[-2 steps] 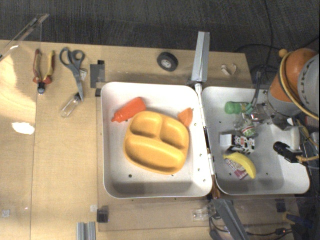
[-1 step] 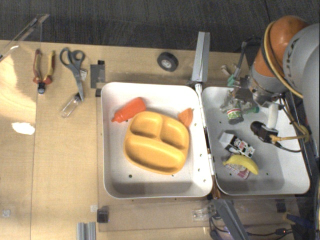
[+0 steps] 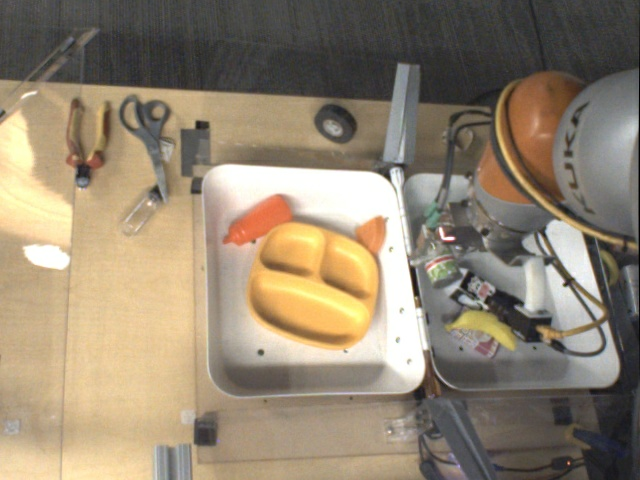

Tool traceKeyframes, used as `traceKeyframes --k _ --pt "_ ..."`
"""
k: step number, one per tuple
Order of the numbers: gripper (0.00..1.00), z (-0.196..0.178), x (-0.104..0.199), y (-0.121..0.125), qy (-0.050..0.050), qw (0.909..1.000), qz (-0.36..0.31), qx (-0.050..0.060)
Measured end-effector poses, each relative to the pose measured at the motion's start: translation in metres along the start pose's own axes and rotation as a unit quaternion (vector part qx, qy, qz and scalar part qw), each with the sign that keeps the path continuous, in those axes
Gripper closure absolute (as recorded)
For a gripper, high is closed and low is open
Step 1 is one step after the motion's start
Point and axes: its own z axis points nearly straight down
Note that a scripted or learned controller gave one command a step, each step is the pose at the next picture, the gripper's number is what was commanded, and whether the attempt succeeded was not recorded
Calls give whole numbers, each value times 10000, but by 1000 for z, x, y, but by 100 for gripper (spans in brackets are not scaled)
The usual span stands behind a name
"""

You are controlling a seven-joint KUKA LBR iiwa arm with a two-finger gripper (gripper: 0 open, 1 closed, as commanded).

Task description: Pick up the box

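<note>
My gripper [image 3: 447,236] hangs low over the left part of the right bin [image 3: 590,368], under the grey and orange wrist. Just below it lies a small white box-like pack [image 3: 437,268] with a green and red label, close to the bin's left wall. I cannot tell whether the gripper touches it. A flat pink and white packet [image 3: 474,341] lies further toward the front, partly under a yellow banana [image 3: 481,326].
The left bin [image 3: 230,358] holds a big yellow divided tray [image 3: 313,284], an orange bottle [image 3: 256,219] and a small orange piece [image 3: 372,232]. On the bench to the left lie scissors [image 3: 150,138] and pliers [image 3: 85,140]; a tape roll [image 3: 336,122] sits behind the bins.
</note>
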Motion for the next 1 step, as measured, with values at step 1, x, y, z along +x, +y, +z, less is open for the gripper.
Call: traceKeyframes --k 1 --pt "100 17 -53 -7 -2 9985 -540 5"
